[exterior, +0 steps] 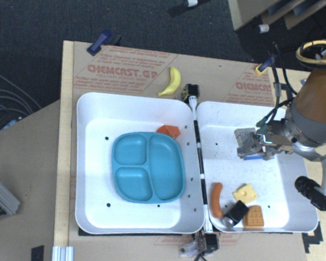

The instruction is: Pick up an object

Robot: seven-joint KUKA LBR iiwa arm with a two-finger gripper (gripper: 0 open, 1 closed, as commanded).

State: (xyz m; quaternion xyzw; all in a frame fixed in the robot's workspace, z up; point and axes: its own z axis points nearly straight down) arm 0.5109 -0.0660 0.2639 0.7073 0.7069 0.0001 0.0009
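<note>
Hovering over the right bin [292, 222], the gripper [252, 146] sits up-frame of the sausage [216, 199], cheese [245, 193] and cracker [254, 217]. Sausage's long axis runs up-down. Jaw state: cannot tell.

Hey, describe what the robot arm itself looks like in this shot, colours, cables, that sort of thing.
The arm is a thick rounded body, orange-brown above with a grey section lower down toward the wrist. Black cables run alongside it, and a yellow loop sits near its top. The end effector is a blocky grey metal assembly with a small blue detail.
</note>
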